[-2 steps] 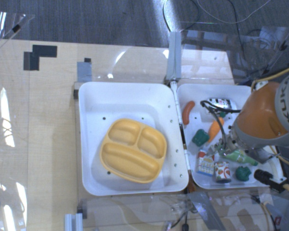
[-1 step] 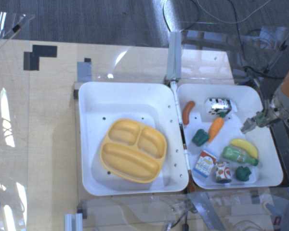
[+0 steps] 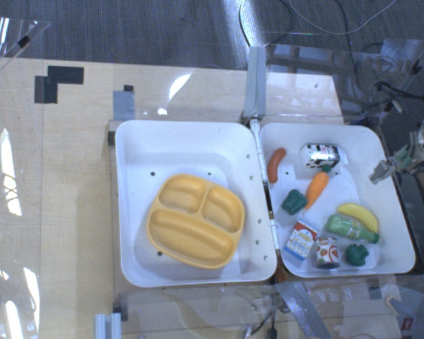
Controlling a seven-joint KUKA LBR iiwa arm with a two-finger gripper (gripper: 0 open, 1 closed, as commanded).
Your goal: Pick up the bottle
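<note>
Setting: robotics laboratory, test cell.

Evidence:
- Desk [image 3: 56,189] of pale wood-grain board, lower left and centre of the frame, with black square markers [image 3: 56,81] stuck at upper left.
- Two shallow white bins fixed side by side: left bin [image 3: 127,189], right bin [image 3: 392,210], joined by a grey metal rail [image 3: 255,83] running up from between them.
- Clear plastic guard panels [image 3: 297,101] with glare, upper centre.
- Loose black cables [image 3: 318,6] looping over dark grey carpet [image 3: 127,20], top of the frame.
- Toy food as test items: a plastic carrot [image 3: 316,188], a banana [image 3: 360,216]; a yellow divided tray [image 3: 196,219].
- Part of the machine's end effector [image 3: 392,167] at right edge.
</note>
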